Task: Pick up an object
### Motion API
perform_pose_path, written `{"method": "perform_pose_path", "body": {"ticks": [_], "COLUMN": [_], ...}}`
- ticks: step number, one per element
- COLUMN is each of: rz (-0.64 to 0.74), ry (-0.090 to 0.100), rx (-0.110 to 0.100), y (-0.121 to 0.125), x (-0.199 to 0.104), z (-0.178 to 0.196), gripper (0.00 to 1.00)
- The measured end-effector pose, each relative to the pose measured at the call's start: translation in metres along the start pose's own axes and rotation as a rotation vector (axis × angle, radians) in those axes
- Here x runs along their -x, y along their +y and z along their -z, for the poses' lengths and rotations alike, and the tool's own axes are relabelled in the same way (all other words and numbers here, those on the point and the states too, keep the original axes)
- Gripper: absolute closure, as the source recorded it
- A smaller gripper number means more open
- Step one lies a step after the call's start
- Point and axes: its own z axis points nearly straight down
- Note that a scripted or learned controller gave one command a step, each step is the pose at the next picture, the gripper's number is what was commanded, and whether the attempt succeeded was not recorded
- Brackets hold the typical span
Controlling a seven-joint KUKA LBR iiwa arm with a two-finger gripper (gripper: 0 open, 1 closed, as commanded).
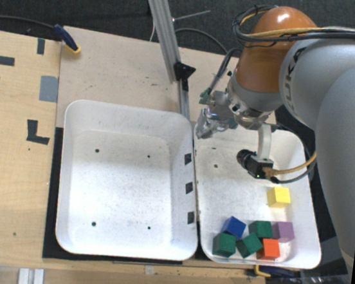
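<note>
left bin (82,125) on tabletop (8,148), speckled floor. end effector (207,126) over right bin (310,243) near its far-left corner; open or closed, cannot tell. cubes along right bin's near edge: green (224,244), blue (234,227), green (250,244), green (261,229), orange (270,248), purple (284,231). yellow cube (280,196) apart, by right edge.

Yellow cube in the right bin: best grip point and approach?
Grip the small yellow cube across two opposite side faces, coming straight down from above. It sits flat and alone on the floor of the right white bin, apart from the cluster of coloured blocks nearer the front, so there is likely finger room on every side.
</note>
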Motion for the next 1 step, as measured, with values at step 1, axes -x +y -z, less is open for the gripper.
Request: {"method": "perform_pose_path", "body": {"ticks": [1], "rz": [0.001], "ry": [0.000], "rx": [0.001], "y": [-0.0093], "x": [-0.0484], "z": [0.0083], "gripper": [1.00]}}
